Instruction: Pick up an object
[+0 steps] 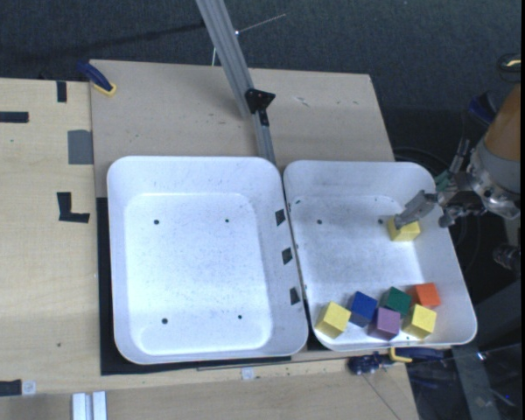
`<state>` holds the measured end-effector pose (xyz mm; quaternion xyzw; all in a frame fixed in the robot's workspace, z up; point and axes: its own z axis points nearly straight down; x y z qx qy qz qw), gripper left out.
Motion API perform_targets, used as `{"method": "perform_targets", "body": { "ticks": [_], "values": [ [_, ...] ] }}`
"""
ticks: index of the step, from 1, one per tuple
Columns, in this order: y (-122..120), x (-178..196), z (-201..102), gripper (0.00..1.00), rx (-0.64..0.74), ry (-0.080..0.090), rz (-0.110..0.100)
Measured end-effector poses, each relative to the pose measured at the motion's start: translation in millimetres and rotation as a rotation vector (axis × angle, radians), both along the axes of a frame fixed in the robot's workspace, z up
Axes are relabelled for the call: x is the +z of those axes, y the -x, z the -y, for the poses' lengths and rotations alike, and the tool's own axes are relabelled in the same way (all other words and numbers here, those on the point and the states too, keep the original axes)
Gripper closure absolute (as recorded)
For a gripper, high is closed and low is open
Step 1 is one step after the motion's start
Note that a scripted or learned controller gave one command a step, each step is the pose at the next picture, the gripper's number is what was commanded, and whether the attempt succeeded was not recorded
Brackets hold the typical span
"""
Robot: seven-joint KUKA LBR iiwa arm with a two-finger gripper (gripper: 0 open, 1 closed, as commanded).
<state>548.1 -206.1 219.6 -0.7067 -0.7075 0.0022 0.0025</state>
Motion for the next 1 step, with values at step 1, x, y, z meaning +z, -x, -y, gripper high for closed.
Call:
{"method": "perform_targets", "body": {
  "ticks": [1],
  "values": [
    [-7.2,-59.3,-4.8,0.00,0.001,-0.001,-0.001]
  ]
}}
